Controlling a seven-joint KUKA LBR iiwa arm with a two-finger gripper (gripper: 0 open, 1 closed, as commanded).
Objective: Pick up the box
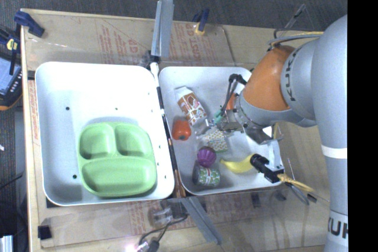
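The box point(191, 105) is lying tilted in the right bin point(171, 79), near its upper left. The tool point(220, 124) is hovering just beside it over the clutter, its spread impossible to tell

Two white bins point(53, 127), one green tray point(117, 159), one box point(191, 105), one tomato point(181, 130), one banana point(237, 166), one purple fruit point(206, 156), one can point(207, 176).
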